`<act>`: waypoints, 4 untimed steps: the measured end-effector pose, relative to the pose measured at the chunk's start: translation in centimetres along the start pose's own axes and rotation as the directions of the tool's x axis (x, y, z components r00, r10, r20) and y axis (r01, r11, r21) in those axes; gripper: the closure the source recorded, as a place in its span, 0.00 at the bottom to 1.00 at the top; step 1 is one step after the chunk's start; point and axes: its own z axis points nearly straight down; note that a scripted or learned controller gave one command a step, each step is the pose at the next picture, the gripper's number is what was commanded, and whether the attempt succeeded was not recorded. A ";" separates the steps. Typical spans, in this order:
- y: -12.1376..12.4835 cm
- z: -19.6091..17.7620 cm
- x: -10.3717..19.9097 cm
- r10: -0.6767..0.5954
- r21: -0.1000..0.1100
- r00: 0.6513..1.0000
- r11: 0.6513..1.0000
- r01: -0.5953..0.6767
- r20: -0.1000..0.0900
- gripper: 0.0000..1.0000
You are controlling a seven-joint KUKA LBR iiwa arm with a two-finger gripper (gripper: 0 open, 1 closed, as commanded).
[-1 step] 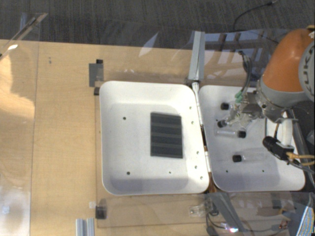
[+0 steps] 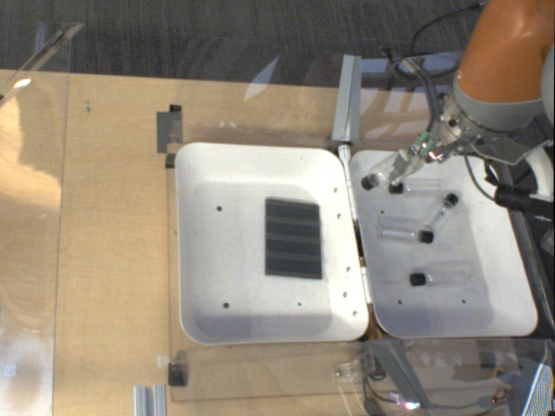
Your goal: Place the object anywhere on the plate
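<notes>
A dark ribbed rectangular plate (image 2: pixel 293 237) lies flat in the middle of the left white bin (image 2: pixel 208 180). Several clear vials with black caps lie in the right bin (image 2: pixel 503 310): one (image 2: pixel 381 177) at the far left corner, one (image 2: pixel 439 217) near the middle, one (image 2: pixel 397 228) beside it, and one (image 2: pixel 436 277) nearer the front. My gripper (image 2: pixel 414 159) hangs over the far left part of the right bin, its tip right at the corner vial. The view is too small to tell whether it touches that vial.
The grey arm with its orange band (image 2: pixel 507 33) fills the upper right. A metal post (image 2: pixel 347 102) stands behind the gap between the bins. Black cables (image 2: pixel 520 199) run along the right bin's far right side.
</notes>
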 end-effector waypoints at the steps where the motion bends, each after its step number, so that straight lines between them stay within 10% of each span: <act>1: 7.4 1.9 -0.4 -0.177 0.002 0.984 0.984 0.177 -0.002 1.00; 2: 8.6 11.4 3.2 -0.034 0.006 0.999 0.999 0.034 -0.005 1.00; 3: 8.8 11.7 9.7 0.201 0.007 0.980 0.980 -0.201 -0.004 1.00; 4: 16.3 15.7 13.9 -0.147 0.002 0.989 0.989 0.147 -0.005 1.00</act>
